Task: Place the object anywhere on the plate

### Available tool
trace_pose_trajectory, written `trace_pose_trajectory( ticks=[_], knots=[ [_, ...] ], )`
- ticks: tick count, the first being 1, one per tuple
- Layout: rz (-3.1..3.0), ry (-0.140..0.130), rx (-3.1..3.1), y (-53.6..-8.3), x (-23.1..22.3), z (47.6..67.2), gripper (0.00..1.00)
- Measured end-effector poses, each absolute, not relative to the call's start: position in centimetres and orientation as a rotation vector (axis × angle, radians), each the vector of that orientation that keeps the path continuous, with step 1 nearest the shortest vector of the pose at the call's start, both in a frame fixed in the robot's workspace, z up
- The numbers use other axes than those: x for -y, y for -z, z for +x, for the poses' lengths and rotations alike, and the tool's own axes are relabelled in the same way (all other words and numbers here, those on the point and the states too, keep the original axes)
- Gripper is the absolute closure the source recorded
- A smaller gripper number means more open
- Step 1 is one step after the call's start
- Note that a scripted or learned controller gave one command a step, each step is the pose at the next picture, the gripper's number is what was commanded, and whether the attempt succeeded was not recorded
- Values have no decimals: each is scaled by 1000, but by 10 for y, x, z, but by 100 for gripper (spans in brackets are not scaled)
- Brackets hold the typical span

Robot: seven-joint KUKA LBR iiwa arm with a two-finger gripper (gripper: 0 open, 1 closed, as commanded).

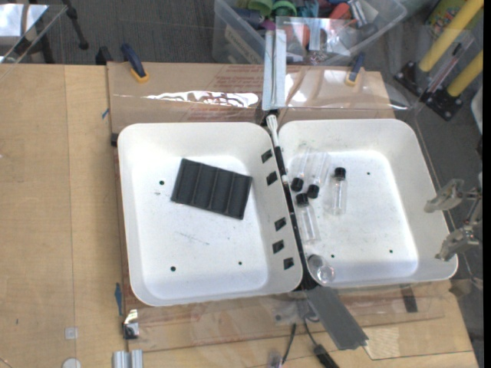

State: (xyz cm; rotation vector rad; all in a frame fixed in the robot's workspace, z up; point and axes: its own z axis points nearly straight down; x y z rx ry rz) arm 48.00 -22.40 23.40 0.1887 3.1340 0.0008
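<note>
A black ribbed rectangular plate [211, 188] lies flat in the left bin [153, 274], slightly tilted, toward the bin's back half. Several small clear vials with black caps lie in the right bin [399, 152], close to the divider. One vial [338, 188] lies apart toward the bin's middle. A cluster of black-capped vials [304, 192] sits next to the divider, and a longer clear vial [308, 225] lies just in front of it. One more clear vial [321, 271] rests in the right bin's front-left corner.
A raised divider with black tabs [277, 205] separates the bins. Metal clamps [458, 221] stick out at the right bin's outer edge. A clear tub of colourful toys [307, 6] stands behind the bins. A grey flat bracket [336, 319] lies at the bench front.
</note>
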Motion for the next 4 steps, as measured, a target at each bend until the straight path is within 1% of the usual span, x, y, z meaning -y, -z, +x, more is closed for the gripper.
trace_pose_trajectory(
  ticks=[1, 2, 3, 4],
  knots=[
    [-368, 1, -3112, -214, 222, 561, 0],
    [-821, 2, -3022, -228, 223, 653, 0],
    [-1291, 2, -2853, -240, 222, 668, 0],
    [-1731, 2, -2610, -244, 222, 668, 0]
  ],
)
